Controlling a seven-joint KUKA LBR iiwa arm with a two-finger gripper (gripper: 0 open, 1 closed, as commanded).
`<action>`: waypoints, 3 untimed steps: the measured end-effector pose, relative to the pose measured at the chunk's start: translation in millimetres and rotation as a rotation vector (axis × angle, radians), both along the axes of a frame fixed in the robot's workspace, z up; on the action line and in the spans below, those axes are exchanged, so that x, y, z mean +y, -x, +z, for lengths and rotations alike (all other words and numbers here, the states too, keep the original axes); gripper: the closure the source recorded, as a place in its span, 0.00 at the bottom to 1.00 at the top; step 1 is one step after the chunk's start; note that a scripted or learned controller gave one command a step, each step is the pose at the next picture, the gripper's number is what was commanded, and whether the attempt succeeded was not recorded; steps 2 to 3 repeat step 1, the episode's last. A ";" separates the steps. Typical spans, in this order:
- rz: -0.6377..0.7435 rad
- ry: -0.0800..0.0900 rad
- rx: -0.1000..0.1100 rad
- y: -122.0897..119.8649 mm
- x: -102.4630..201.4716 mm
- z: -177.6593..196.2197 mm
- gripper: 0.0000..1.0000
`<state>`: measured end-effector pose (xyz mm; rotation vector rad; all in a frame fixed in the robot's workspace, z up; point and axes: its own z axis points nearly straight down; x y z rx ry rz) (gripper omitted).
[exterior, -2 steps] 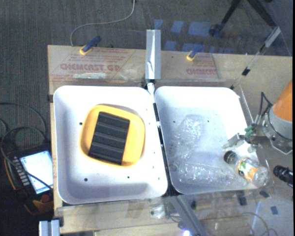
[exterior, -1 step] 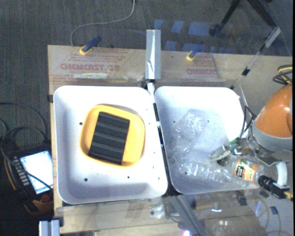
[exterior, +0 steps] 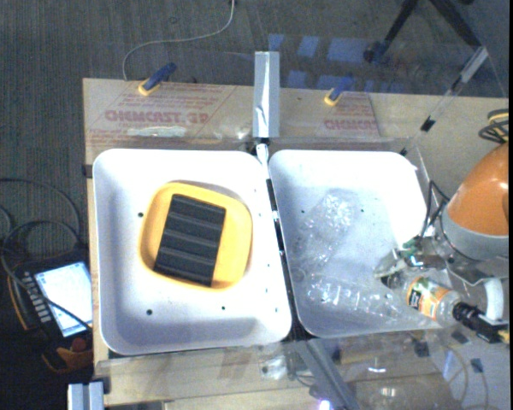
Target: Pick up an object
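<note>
Two white bins sit side by side: the left bin (exterior: pixel 111 254) holds one yellow pad with black ridges (exterior: pixel 195 236), its long axis tilted slightly off the bin's edges, well apart from me. The right bin (exterior: pixel 342 165) holds one crumpled clear plastic bottle (exterior: pixel 325 229), lying to my left. I am the only arm (exterior: pixel 483 203), at that bin's right rim. My gripper (exterior: pixel 406 263) hangs near a small labelled bottle (exterior: pixel 432 297); whether it grips anything, I cannot tell.
</note>
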<state>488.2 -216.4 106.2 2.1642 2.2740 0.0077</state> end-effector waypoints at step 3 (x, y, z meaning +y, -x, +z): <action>0.069 0.004 0.005 -13.0 -6.8 97.4 1.00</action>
